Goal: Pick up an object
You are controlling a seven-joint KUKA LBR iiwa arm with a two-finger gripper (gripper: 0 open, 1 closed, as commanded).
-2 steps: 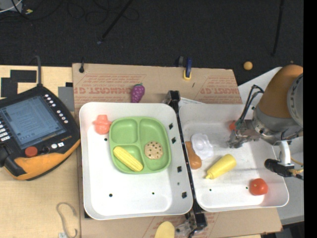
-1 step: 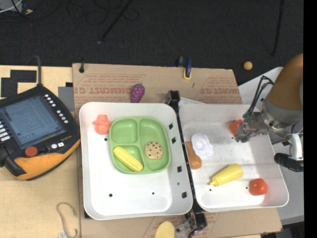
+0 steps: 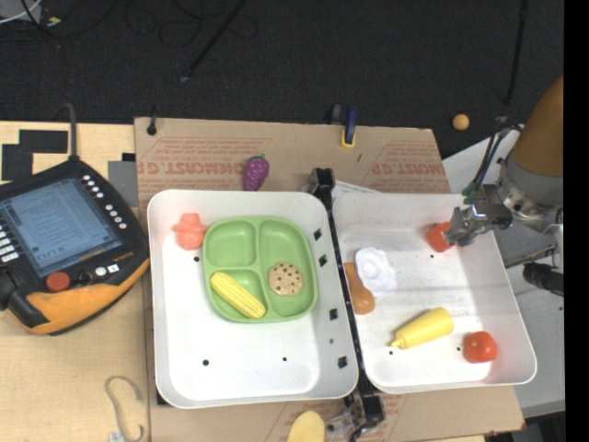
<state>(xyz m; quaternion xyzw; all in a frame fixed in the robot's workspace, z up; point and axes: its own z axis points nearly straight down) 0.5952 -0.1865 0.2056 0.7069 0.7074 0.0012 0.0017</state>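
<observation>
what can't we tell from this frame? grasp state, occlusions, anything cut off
- Gripper: too small and blurred to tell whether it holds the red object it meets.
- Arm: cut off by the right edge.
- Yellow object: cut by the bottom edge.
- Orange item: partly covered by the white item.
- Pendant screen text: too small.

Cardboard-covered bench (image 3: 396, 159) carries two white bins (image 3: 175, 339), a purple toy (image 3: 256, 171) and a teach pendant (image 3: 64, 238)
</observation>
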